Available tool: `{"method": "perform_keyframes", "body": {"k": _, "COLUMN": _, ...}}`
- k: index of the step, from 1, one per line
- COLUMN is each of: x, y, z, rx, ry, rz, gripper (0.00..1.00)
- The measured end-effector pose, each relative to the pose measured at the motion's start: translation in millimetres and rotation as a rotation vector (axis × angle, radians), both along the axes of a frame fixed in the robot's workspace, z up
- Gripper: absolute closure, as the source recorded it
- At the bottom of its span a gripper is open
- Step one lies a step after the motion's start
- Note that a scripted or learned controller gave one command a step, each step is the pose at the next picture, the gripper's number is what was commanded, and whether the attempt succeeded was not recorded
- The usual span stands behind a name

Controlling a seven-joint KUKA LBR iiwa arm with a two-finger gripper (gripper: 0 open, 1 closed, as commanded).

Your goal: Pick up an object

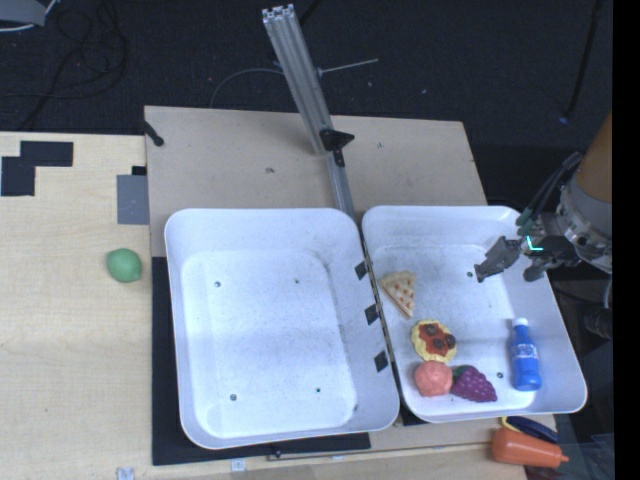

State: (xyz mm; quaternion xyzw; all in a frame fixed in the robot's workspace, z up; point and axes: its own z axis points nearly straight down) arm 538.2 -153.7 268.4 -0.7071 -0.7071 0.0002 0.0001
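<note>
Bench [250, 158]: pale board carrying both bins; a grey aluminium rail [305, 78] slants across it from the far edge down toward the seam between the bins.

Left bin [190, 238]: white, shallow, sits just left of the right bin, joined to it by small black clips along the shared edge.

Right bin [440, 230]: the landmark for everything below. White, shallow, holds all the small items in its near half.

Arm [590, 203]: enters over the right bin's right rim, wrist just outside the rim. Gripper [512, 260] hangs over the bin's right-centre area, above bare floor, well apart from every item. Its two dark fingers stand apart, one pointing left into the bin, one lower at the right; nothing between them.

Blue bottle [523, 354]: near the right bin's right wall, toward the near corner, white cap pointing to the far side.

Orange toy [528, 450]: outside the right bin, just beyond its near right corner.

Purple grapes [474, 383]: near edge of the right bin, left of the bottle.

Red ball-like fruit [433, 378]: touching the grapes on their left.

Yellow-and-red round item [435, 340]: just behind the red fruit.

Sandwich wedge [400, 292]: by the right bin's left wall, mid-depth.

Green ball [124, 265]: far off, on the pale table [60, 348] left of the left bin.
</note>
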Motion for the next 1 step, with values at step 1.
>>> {"method": "perform_keyframes", "body": {"k": 1, "x": 0.0, "y": 0.0, "z": 0.0, "rx": 0.000, "ry": 0.000, "rz": 0.000, "gripper": 0.00}}
